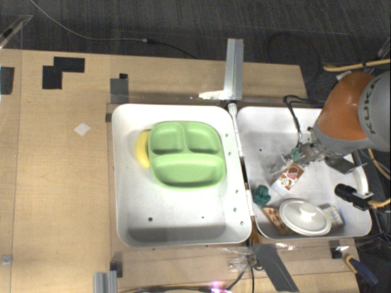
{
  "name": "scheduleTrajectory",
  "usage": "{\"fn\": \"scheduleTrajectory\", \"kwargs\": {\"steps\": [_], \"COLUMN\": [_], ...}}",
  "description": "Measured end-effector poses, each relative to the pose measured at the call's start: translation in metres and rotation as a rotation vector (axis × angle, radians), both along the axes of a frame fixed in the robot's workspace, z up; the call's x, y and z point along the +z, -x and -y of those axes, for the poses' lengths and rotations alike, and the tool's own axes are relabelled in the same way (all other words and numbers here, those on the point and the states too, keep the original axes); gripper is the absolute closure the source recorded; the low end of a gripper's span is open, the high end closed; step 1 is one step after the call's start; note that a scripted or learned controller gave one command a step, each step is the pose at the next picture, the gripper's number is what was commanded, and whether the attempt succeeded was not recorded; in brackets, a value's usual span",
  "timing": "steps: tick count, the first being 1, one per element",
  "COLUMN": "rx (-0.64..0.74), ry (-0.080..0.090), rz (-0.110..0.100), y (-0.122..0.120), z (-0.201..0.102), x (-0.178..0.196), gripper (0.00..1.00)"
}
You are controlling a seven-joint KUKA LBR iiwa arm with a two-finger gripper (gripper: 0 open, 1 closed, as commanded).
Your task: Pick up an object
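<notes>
Nearest the camera, along the front of the right bin (pixel 365 224), a white round lid or bowl (pixel 305 217) lies with a brown flat packet (pixel 273 218) touching its left side and a small grey item (pixel 333 215) just beside its right. A little farther back, a dark green small object (pixel 262 195) sits against the bin's left wall, and a red and white snack packet (pixel 289 177) lies tilted near the bin's middle. Just beyond that packet the end effector (pixel 301 153) is down over the bin floor, at the end of the grey arm (pixel 354 118) with its orange band; how far it is open cannot be told, and nothing is visibly held in it. In the left bin (pixel 128 182), a green divided tray (pixel 186 153) rests toward the back, overlapping a yellow object (pixel 142 149) at its left edge. Both bins sit side by side on the wooden tabletop (pixel 55 163).
</notes>
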State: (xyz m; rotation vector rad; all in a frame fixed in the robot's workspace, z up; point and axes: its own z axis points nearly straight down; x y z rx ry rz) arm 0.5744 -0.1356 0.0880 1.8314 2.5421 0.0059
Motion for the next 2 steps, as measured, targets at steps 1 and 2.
{"fn": "scheduleTrajectory", "kwargs": {"steps": [1,2], "rx": [0.003,-0.125], "ry": [0.003,-0.002], "rz": [0.016,-0.004], "y": [-0.005,0.009], "z": [-0.001,-0.018], "x": [0.014,0.043], "gripper": [1.0,1.0]}}
